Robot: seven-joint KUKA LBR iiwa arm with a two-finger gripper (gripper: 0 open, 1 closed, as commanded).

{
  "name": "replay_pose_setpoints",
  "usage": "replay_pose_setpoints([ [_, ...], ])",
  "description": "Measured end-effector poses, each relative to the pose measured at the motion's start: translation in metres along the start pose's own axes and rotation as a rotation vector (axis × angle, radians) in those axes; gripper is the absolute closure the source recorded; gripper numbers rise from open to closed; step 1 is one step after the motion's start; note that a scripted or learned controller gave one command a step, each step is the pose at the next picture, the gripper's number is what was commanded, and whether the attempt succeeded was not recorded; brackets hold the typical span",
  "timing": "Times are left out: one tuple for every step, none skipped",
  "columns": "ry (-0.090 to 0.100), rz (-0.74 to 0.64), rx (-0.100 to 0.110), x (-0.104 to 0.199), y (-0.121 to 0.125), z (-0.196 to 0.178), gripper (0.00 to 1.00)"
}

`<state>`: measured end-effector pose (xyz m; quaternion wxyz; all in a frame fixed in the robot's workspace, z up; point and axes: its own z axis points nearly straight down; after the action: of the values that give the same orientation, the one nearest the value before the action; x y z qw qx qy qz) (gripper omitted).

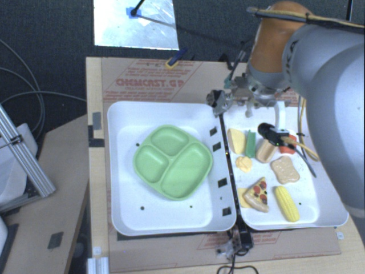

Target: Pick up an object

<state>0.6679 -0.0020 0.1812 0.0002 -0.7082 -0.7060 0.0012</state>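
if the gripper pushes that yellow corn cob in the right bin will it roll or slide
The corn cob looks rounded and elongated, so it would probably roll sideways if nudged. It seems to be smooth, stiff toy plastic, likely light and possibly slippery to pinch.

Dark carpet [45, 33] (cables trailing); shiny square sheet [136, 16], wooden bench [63, 210]

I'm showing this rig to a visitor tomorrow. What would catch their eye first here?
Probably the big grey arm with its orange band, looming over the right bin. Next, the green divided plate alone in the left bin, then the toy food beside it: pizza slice, corn cob, toast.
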Motion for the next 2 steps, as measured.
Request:
replay_pose_setpoints([
  [0.001, -0.009, -0.008, 0.004, 0.002, -0.015, 1.0],
  [0.004, -0.01, 0.003, 0.053, -0.066, -0.002, 1.0],
])
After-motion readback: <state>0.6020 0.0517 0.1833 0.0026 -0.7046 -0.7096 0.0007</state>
